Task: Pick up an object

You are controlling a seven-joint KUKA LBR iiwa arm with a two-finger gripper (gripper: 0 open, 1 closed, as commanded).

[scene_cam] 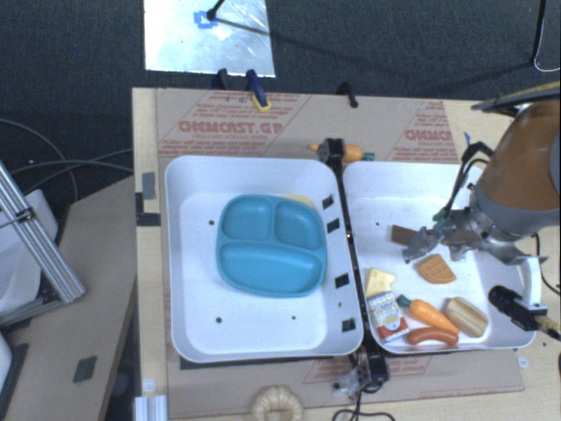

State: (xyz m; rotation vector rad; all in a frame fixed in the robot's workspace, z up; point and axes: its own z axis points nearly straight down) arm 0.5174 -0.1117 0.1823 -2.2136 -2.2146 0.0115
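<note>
My fingers (419,246) hang low over the right bin (386,182), pointing toward the left, with the flat brown cracker (436,270) just beside them on the near side. Nothing sits between them. How far apart they stand I cannot tell, since from this slanted view the metal parts overlap each other (and a small dark brown piece (403,233) lies right behind the tips, muddying the outline).

The likely targets crowd the bin's near right corner: the cracker, a bread roll (465,316), an orange carrot (433,312), a red sausage (431,337), a small printed packet (386,312) and a yellow cheese wedge (379,281). The carrot, sausage and roll are touching or nearly so.

My worries, as I judge them:
- The cracker is thin and flat on the floor of the bin, so my tips may scrape over it or push it sideways rather than getting under its edges.
- If I come down between the cracker and the dark piece, I could close on air.
- A reach into the corner cluster risks pinching two items at once, or nudging one against the bin wall.

The left bin (188,261), holding the blue divided plate (270,244), is well apart from me across the bench (394,117).
</note>
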